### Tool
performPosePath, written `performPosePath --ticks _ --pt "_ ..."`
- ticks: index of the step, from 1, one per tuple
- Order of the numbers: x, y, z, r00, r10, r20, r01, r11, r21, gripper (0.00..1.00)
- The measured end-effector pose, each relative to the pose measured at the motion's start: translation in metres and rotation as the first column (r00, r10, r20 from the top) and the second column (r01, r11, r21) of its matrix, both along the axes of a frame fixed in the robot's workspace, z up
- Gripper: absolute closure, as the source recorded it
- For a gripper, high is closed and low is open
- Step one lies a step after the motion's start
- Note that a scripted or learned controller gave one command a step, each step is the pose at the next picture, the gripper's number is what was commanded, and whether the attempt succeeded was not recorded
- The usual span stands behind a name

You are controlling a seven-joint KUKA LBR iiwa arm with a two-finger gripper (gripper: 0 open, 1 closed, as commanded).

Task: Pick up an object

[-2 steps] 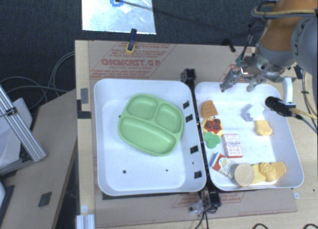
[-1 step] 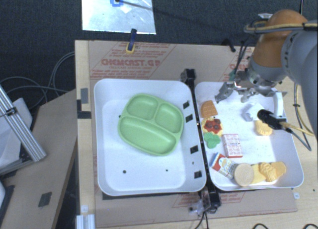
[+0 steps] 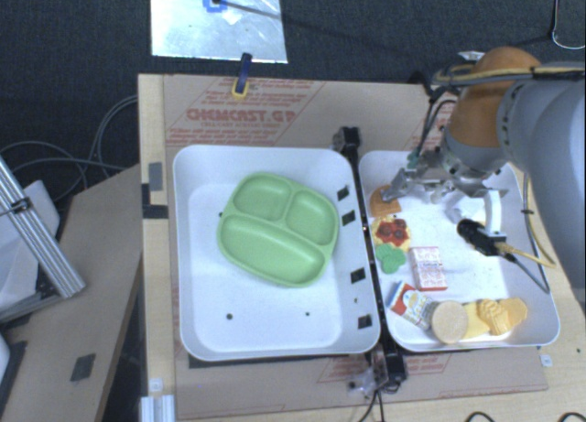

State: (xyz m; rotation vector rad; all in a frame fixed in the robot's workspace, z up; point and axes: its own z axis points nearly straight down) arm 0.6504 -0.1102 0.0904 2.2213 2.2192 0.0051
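Observation:
My gripper (image 3: 396,189) reaches low into the far left part of the right bin (image 3: 531,319), right beside a small orange piece (image 3: 378,202). In front of it lie a red and dark toy (image 3: 392,231), a green piece (image 3: 391,259) and a small pink and white box (image 3: 427,267). Near the bin's front edge sit a coloured packet (image 3: 409,302), a round tan biscuit (image 3: 449,321) and yellow toy food (image 3: 496,315). I see nothing lifted off the bin floor.
The left bin (image 3: 201,319) holds a green divided plate (image 3: 277,228). A black divider (image 3: 359,228) runs between the bins. The grey arm with its orange band (image 3: 485,104) hangs over the right bin's far right side.

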Motion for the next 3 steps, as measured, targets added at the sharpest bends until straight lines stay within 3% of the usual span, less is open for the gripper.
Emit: performPosePath --ticks 1,2,3 --pt "0.004 0.0 0.0 1.0 0.002 0.006 -0.002 1.0 -0.001 0.0" --pt "0.006 0.0 0.013 1.0 0.002 0.016 -0.002 1.0 -0.002 1.0" --pt "0.004 0.0 0.057 1.0 0.004 0.001 -0.004 1.0 -0.002 1.0"
